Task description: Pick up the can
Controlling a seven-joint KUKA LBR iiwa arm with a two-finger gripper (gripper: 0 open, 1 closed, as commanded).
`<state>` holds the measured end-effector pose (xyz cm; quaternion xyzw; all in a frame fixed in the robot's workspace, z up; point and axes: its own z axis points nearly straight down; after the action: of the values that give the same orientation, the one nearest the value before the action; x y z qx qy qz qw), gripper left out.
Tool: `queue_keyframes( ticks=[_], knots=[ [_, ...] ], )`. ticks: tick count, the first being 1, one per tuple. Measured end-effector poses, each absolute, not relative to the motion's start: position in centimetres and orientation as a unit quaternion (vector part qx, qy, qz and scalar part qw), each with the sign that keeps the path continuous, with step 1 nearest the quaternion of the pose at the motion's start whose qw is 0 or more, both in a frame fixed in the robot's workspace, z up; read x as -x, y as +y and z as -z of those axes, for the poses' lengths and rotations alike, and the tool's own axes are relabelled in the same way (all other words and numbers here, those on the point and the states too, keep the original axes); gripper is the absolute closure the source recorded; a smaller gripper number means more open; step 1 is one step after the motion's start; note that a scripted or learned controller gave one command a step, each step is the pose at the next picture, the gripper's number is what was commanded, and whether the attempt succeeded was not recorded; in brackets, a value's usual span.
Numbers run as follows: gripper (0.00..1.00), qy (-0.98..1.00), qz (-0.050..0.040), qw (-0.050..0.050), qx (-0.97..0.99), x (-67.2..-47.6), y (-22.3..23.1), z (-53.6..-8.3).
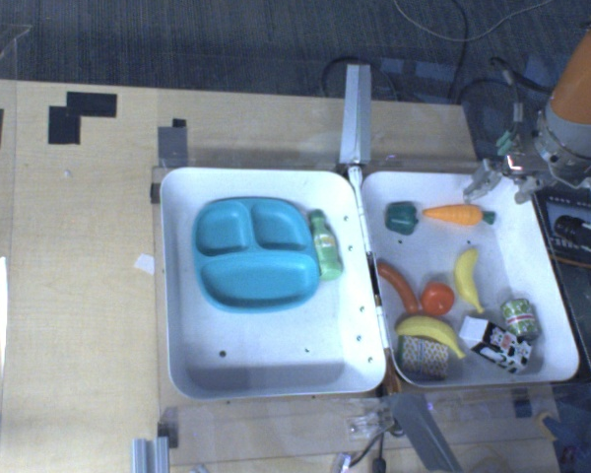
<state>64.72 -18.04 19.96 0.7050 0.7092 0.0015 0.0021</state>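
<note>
- Camera view looks down on two white bins side by side, the left bin (187, 363) and the right bin (561, 358), on a wooden bench (69, 294).
- The can (519, 317), green and white, lies in the near right part of the right bin, close to its right wall, touched by nothing.
- Just beside the can, toward the near edge, sits a small black-and-white carton (499, 346).
- The arm (581, 97) comes in at the upper right, its orange band above the grey wrist.
- The gripper (496, 177) hangs over the far right corner of the right bin, well apart from the can; its fingers (481, 181) stand spread apart with nothing between them.
- A carrot (456, 215) lies near the far wall of the right bin, with a dark green pepper (402, 217) just to its left.
- A banana (467, 277) lies in the middle of that bin, a red tomato (437, 298) beside it, and a sausage (396, 286) along the left wall.
- A second banana (431, 333) rests at the near left, over a speckled grey object (424, 360) that I cannot identify.
- The left bin holds a blue divided plate (253, 252), with a green bottle (325, 246) touching its right edge.
</note>
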Motion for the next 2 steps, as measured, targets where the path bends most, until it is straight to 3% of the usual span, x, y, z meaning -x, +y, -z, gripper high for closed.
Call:
queue_keyframes(
  ticks=[1, 2],
  knots=[
    [0.00, 0.767, -0.0013, 0.002, -0.642, -58.5, -13.7, -16.7],
    [0.00, 0.791, -0.0009, 0.002, -0.612, -53.3, -18.9, -12.2]
  ],
)
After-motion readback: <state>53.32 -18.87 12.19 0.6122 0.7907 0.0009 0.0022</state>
